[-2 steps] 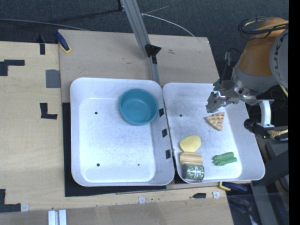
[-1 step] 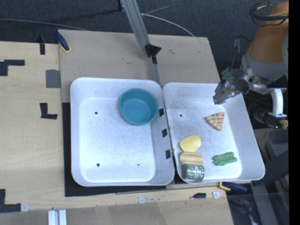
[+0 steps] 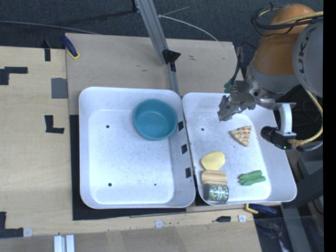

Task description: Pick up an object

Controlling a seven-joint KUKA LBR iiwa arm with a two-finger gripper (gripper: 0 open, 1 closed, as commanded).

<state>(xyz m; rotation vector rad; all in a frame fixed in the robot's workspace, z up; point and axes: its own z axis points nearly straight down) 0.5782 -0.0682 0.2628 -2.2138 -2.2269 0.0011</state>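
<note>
My gripper (image 3: 227,112) hangs over the upper part of the right bin (image 3: 207,109), up and to the left of a tan waffle-patterned wedge (image 3: 241,135). Nothing shows between the dark fingers. Lower in that bin lie a yellow oval piece (image 3: 213,160), a tan cylinder (image 3: 214,177), a green and silver can (image 3: 217,193) and a green pod-shaped object (image 3: 251,178). A blue bowl (image 3: 155,119) sits upright at the top right of the left bin (image 3: 115,188).
A slanted metal pole (image 3: 157,30) comes down from the top to the gap between the bins. The grey arm with its orange band (image 3: 286,28) fills the upper right. Black cables loop by the right bin's right edge.
</note>
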